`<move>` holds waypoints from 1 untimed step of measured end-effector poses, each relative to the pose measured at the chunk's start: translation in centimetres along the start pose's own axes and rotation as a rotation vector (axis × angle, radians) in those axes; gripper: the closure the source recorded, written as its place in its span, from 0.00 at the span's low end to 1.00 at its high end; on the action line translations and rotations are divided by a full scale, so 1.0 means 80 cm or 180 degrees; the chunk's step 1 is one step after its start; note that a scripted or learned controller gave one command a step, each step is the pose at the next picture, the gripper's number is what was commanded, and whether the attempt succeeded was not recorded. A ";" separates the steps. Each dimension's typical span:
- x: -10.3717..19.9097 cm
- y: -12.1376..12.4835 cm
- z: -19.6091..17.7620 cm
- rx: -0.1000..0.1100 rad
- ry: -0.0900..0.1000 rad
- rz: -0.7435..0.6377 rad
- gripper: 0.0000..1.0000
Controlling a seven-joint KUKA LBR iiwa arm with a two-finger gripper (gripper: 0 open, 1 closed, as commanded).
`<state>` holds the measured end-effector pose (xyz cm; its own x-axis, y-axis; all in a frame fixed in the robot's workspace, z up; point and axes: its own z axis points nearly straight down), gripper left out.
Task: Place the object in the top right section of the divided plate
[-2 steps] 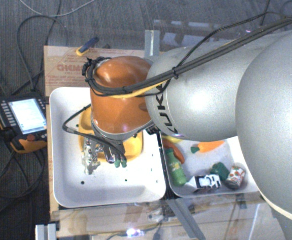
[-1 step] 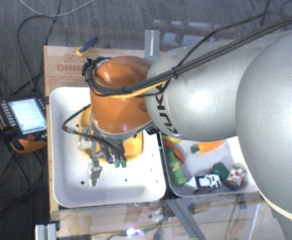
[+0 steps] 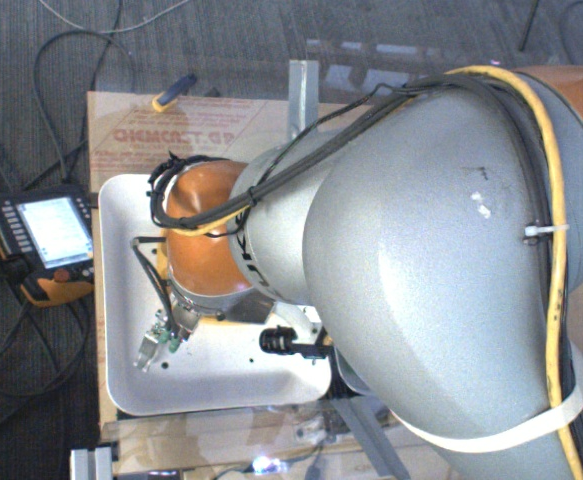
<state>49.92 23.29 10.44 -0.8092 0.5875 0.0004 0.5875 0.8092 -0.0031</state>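
My grey arm with its orange band reaches across from the right and covers most of the bench. The gripper hangs low over the left white bin, close to the bin's floor near its front left corner. Its tip is small and cluttered with metal and green parts. The arm's bulk hides whatever lies under it, including most of the left bin's floor and the bin to the right.
A brown cardboard sheet lies behind the bin, with a small blue and yellow tool on its far edge. A teach pendant with a lit screen lies on the floor to the left, among cables.
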 end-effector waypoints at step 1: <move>0.016 -0.012 -0.067 0.0021 0.0004 0.0827 0.00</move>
<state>48.31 23.25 15.77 -0.6312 0.7756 0.0000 0.7756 0.6312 -0.0098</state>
